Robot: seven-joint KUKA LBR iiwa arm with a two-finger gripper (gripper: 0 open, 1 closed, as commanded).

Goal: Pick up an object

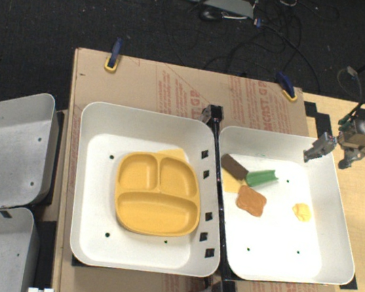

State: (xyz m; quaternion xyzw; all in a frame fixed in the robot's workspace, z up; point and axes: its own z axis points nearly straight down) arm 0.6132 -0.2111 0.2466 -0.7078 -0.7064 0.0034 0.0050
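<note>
With my gripper [336, 149] at the right bin's [336, 259] far rim, jaws spread and gripping nothing, I'd go for the green block [260, 177] mid-bin: probably light, stiff, graspable across its narrow sides.

a yellow divided plate [158, 195] lies in the left bin [80, 229]; the tool [335, 149] hangs over the right bin's [329, 261] far corner.
</note>
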